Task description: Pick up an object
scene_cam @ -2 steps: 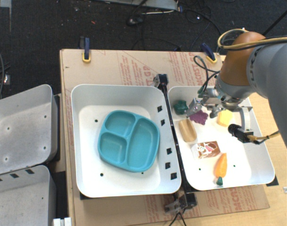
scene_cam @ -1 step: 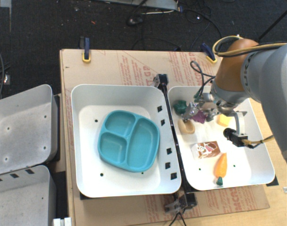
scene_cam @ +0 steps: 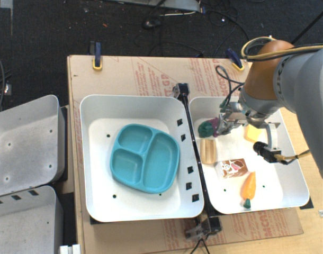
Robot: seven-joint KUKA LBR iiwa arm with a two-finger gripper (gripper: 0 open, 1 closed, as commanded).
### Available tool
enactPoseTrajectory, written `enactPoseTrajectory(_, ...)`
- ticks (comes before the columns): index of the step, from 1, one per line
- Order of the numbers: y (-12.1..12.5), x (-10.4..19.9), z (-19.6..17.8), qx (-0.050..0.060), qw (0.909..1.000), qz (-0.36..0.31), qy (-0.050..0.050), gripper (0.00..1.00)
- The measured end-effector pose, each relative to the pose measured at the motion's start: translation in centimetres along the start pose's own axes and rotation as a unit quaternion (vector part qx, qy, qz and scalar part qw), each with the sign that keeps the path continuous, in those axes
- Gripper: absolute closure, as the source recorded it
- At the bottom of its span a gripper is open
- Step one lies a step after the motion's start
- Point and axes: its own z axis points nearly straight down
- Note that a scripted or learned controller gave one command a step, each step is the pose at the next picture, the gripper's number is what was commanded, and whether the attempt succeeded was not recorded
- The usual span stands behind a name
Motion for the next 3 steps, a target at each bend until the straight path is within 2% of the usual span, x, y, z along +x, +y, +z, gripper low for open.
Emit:
enactPoseTrajectory(2,0.3,0.6,-11.0,-0.001,1.0000,-0.002,0.000,1.00)
enactPoseTrajectory(3,-1.1,6.4,-11.4,0.001,1.0000,-0.003,0.001,1.00)
